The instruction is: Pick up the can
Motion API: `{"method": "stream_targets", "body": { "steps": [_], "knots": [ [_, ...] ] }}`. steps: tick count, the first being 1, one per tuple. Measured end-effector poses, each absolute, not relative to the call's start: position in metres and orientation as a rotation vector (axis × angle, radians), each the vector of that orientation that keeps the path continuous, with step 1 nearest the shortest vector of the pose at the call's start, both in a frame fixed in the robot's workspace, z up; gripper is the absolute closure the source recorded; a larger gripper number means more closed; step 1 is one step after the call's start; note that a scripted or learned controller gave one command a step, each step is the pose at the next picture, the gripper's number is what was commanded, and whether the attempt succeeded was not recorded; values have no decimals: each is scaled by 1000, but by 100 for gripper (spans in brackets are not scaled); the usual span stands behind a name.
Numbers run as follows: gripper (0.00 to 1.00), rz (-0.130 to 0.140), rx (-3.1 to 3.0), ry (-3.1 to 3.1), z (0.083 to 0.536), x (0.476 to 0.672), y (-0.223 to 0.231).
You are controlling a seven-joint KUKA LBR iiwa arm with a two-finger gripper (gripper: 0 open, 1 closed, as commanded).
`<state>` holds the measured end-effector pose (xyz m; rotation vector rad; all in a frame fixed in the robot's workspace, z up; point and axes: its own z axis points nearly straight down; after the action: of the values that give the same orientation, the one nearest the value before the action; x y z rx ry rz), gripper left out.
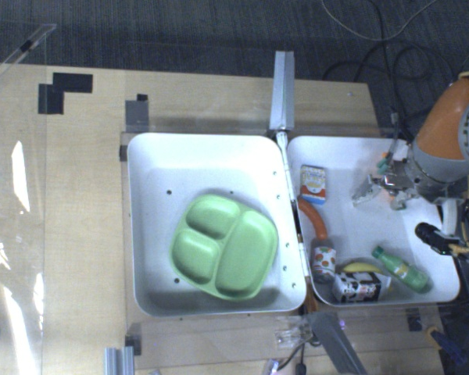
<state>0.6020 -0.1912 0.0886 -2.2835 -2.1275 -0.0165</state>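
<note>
The can (323, 261) is small, with a silver top and a brown-and-white label. It stands upright in the near left corner of the right bin (352, 156), against the divider wall. My gripper (383, 195) hangs over the right middle of that bin, up and to the right of the can and well apart from it. Its two fingers are spread open with nothing between them. The grey wrist with its orange band (447, 127) comes in from the right edge.
A black-and-white carton (359, 287), a banana (360, 268) and a green bottle (401, 269) lie along the right bin's near wall beside the can. An orange sausage-shaped piece (316, 219) and a small box (313, 183) lie by the divider. A green divided plate (224, 246) sits in the left bin (156, 170).
</note>
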Motion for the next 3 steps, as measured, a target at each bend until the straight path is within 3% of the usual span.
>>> {"method": "stream_targets", "body": {
  "steps": [1, 2, 3],
  "knots": [
    [0, -6, -1996, -2441, 178, 646, -195],
    [0, -7, -2196, -2262, 244, 657, -205],
    [0, -4, -2184, -2266, 167, 570, -201]
  ]
}}
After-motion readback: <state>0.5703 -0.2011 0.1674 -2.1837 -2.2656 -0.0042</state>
